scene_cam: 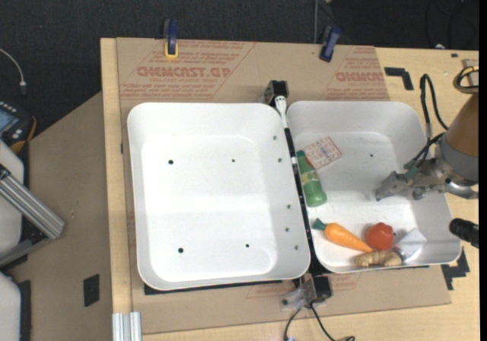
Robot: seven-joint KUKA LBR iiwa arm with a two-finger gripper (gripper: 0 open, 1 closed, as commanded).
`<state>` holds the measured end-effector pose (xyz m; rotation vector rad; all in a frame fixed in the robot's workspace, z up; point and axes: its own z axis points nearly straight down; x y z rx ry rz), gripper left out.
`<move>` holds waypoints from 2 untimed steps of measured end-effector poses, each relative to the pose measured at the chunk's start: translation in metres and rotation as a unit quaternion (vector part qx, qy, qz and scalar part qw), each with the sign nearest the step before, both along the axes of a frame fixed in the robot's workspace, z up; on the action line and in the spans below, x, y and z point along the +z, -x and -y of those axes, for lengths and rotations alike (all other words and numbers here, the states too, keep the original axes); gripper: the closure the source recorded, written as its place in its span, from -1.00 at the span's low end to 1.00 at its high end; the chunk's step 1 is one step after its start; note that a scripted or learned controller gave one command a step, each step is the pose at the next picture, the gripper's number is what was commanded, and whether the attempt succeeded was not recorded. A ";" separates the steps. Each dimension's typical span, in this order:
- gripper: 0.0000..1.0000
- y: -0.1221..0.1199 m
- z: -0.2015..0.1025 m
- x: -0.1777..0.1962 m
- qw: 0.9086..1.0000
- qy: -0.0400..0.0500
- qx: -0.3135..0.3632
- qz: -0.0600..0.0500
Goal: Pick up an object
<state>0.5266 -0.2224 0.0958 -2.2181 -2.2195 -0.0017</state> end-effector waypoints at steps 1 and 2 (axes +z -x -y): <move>-1.00 0.000 0.000 0.000 1.000 0.000 0.000 0.000; -1.00 0.000 0.000 0.000 1.000 0.000 0.000 0.000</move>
